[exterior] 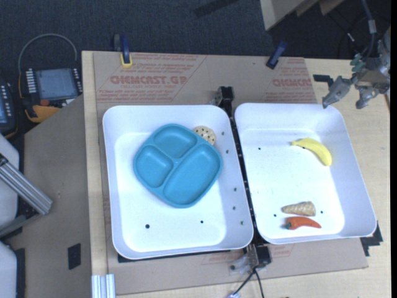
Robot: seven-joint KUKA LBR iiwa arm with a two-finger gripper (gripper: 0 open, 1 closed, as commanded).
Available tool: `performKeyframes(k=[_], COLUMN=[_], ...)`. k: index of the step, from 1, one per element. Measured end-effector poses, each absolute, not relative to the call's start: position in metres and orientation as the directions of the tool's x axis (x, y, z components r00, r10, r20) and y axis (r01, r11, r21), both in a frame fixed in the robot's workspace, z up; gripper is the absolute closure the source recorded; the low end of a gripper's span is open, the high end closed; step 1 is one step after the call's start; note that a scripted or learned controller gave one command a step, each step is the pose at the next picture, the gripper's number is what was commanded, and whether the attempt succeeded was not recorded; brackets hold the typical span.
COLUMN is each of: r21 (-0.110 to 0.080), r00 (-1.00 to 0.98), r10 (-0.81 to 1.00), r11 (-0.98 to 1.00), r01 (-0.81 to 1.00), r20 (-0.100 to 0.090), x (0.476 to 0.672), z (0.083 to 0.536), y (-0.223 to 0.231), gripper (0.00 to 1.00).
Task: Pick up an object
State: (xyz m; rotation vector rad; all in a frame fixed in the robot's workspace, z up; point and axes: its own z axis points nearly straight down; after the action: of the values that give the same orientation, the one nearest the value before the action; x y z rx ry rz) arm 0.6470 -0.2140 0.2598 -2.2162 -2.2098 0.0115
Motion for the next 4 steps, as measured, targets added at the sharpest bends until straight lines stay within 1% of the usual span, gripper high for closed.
performKeyframes(k=[1,2,3,4], r21=[-0.001,-0.006,-0.006,-0.008], r00=[0.0,0.001,-0.001,0.0], r10=[1.0,1.0,1.0,1.0], r11=[0.0,-0.001,0.001,0.0], r01=[1.0,1.0,1.0,1.0], r20=[0.0,0.001,0.002,0.003], x=[0.649,0.645,0.648,0.64], z=[0.267,0.218,0.174,0.111], y=[-0.213,-0.222,-0.218,-0.217], gripper=[0.0,0.0,0.0,0.0])
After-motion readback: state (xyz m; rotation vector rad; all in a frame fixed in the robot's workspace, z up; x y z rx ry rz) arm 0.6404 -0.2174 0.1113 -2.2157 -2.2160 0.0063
